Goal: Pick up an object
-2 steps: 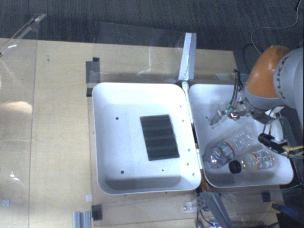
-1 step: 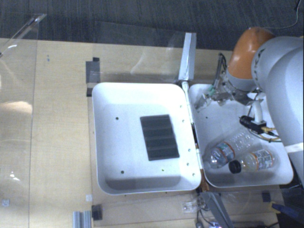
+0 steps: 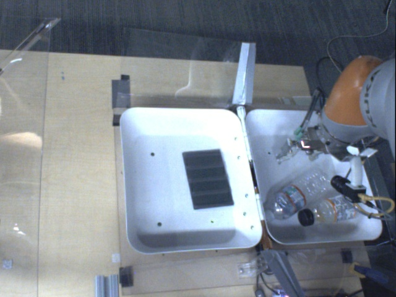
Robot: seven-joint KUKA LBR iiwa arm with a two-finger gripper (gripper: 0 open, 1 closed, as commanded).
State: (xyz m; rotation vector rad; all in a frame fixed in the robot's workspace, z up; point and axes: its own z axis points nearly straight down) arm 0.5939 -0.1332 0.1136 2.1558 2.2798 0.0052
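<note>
Wood tabletop [image 3: 68,184] carries two white bins side by side. Left bin [image 3: 142,184]: dark ribbed rectangular pad [image 3: 208,179] lying flat, mid-floor. Right bin [image 3: 272,135]: two clear plastic bottles near front wall, one [image 3: 297,195] w/ label band, other [image 3: 331,210] w/ black cap; label text too small to read. Arm's hand [image 3: 294,150] hovers over right bin's rear area, above bottles; spread vs pressed together: can't tell.

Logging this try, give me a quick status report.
Gripper low over right bin, nothing seen held. Two clear bottles lie near its front wall. Black pad in left bin.
</note>
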